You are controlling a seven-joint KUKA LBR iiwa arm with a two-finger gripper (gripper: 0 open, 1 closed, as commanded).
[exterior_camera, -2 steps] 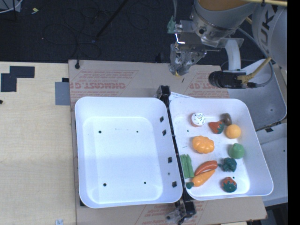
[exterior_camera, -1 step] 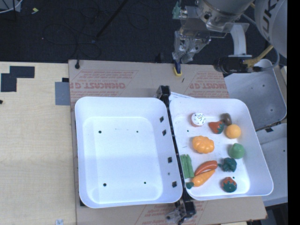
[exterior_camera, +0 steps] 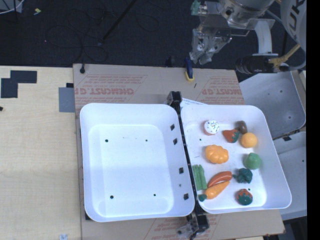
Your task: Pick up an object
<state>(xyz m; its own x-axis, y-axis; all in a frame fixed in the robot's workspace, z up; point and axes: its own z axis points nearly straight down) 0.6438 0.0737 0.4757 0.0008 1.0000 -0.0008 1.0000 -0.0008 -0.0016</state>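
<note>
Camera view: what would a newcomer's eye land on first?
The cluster of bright toy foods in the right bin: an orange pumpkin mid-bin and a carrot lower down. Beside it sits the bare white left bin. The tool hangs above the bench's far edge.

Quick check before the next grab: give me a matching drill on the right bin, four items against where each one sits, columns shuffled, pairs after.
Things:
1. white round piece with dark speckles
2. orange pumpkin-shaped piece
3. green bean pods
4. carrot

Places:
A. against the right bin's left wall, by the divider
B. near the bin's centre
C. at the bin's near edge, lying slantwise
D. at the far end, left of the small red and green piece

Pairs: 1-D, 2-B, 3-A, 4-C
</note>
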